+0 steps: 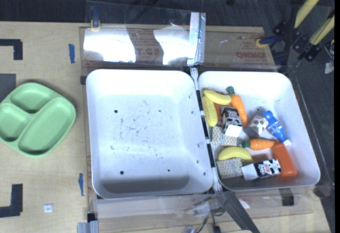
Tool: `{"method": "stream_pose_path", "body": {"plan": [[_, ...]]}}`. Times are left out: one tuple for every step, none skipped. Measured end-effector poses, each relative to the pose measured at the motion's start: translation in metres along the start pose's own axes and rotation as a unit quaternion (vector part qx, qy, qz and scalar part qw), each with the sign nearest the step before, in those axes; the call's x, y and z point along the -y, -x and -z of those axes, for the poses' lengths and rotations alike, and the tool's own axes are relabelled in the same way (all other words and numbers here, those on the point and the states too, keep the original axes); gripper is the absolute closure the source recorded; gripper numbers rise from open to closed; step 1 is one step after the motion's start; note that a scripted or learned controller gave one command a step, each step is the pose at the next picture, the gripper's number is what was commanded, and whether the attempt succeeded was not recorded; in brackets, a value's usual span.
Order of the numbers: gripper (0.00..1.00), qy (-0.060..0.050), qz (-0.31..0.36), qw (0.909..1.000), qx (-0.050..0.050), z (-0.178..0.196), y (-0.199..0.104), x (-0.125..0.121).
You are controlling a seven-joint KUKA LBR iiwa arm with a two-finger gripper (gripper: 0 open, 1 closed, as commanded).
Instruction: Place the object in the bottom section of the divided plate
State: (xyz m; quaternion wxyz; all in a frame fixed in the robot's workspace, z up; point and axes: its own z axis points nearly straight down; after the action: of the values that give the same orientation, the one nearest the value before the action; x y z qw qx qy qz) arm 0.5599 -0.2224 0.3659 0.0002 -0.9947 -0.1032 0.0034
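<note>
A green divided plate point(35, 118) lies on the bench at the far left, outside the bins. It has two small sections toward the upper left and one long section toward the lower right. The right bin point(297, 120) holds several toy foods: a yellow banana point(217, 97), an orange carrot point(239, 107), a corn cob point(211, 115), a second banana point(235, 154), another carrot point(261, 144), an orange bottle point(285, 161) and a blue-white item point(272, 125).
The left bin point(143, 131) sits between the plate and the right bin. A clear plastic panel point(143, 38) stands behind it. Black tape marks point(11, 48) lie on the wooden bench. Tripod legs and yellow poles stand at the back right.
</note>
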Motion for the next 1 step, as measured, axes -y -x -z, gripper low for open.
{"method": "stream_pose_path", "body": {"plan": [[0.00, 0.000, 0.000, 1.0000, 0.000, 0.0000, 0.0000, 0.0000]]}}
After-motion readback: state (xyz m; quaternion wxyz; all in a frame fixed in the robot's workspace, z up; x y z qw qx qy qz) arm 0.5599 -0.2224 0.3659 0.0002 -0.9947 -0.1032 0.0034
